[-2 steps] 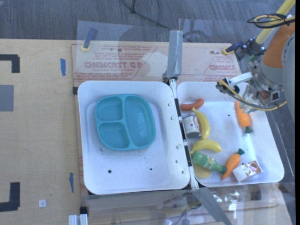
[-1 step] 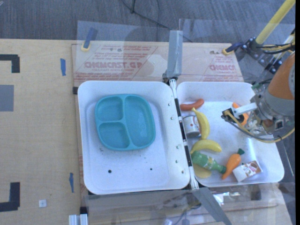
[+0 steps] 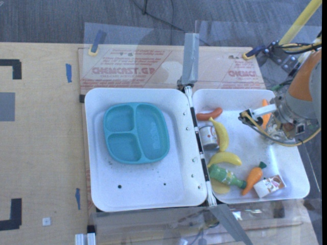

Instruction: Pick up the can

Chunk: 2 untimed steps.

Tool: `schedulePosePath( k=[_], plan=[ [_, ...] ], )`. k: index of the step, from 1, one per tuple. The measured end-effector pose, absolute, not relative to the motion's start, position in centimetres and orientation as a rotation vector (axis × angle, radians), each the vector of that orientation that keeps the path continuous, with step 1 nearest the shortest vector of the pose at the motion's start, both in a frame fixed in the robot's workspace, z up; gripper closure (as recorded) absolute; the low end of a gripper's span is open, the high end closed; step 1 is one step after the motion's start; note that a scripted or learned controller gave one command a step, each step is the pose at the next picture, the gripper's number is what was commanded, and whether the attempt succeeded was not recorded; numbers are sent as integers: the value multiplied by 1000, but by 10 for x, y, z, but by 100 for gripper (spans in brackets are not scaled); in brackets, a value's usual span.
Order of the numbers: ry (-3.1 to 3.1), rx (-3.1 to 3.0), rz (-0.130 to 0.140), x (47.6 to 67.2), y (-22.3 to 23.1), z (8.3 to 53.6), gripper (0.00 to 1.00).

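Noted a wooden bench (image 3: 41,152) bearing two shallow white bins side by side. Recorded the left bin (image 3: 99,188) with a teal three-part plate (image 3: 137,132) lying flat in it. Recorded the right bin (image 3: 288,160) crowded with small goods. Logged the grey arm (image 3: 301,103) over that bin's right side, with its gripper (image 3: 276,129) low above the floor; could not tell whether released or clenched.

Listed in the right bin:
- two bananas, one (image 3: 222,135) just beside the can, one (image 3: 225,159) below it
- green bottle (image 3: 226,176) on its side
- carrot (image 3: 253,177)
- can (image 3: 207,136), tipped over against the left wall, well apart from the gripper
- sausage (image 3: 209,114)
- small carton (image 3: 269,185)
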State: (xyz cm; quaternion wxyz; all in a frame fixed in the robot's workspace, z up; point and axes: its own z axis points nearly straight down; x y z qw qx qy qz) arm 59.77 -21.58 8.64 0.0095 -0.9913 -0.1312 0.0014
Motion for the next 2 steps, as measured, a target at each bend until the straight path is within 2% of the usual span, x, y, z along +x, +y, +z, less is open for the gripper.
schedulePosePath(
  k=[1,2],
  plan=[
    [-420,-3094,0,663,-210,86,100],
    [-416,-3095,16,660,-212,85,0]
  ],
)
